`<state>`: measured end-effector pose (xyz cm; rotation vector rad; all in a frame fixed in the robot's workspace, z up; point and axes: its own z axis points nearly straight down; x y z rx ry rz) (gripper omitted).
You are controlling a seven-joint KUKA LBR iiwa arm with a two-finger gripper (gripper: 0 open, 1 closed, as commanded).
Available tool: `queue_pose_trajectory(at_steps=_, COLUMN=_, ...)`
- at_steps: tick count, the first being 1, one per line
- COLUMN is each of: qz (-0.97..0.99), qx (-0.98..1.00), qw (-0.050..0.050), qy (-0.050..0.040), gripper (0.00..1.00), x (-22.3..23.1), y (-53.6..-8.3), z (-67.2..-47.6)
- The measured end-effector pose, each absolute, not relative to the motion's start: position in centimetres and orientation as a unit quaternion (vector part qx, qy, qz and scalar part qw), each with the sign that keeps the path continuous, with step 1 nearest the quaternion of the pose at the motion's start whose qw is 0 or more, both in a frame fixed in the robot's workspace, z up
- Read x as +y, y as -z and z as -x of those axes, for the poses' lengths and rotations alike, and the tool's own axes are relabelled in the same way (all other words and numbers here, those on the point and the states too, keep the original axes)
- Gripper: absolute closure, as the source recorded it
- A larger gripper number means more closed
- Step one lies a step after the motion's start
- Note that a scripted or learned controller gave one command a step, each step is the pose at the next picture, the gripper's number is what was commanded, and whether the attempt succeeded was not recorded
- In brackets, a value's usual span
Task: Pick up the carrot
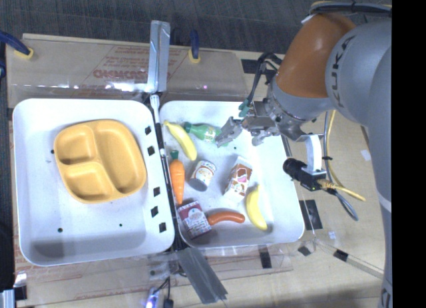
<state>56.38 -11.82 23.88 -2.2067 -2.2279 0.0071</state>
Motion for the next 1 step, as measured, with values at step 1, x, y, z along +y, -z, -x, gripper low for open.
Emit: queue_pose_trajectory(at_steps=1, qz=0.715, qx=-0.699, qw=0.002, qy=-0.0027, gripper=0.0, x=-4.95, y=-18.87, z=-63.05)
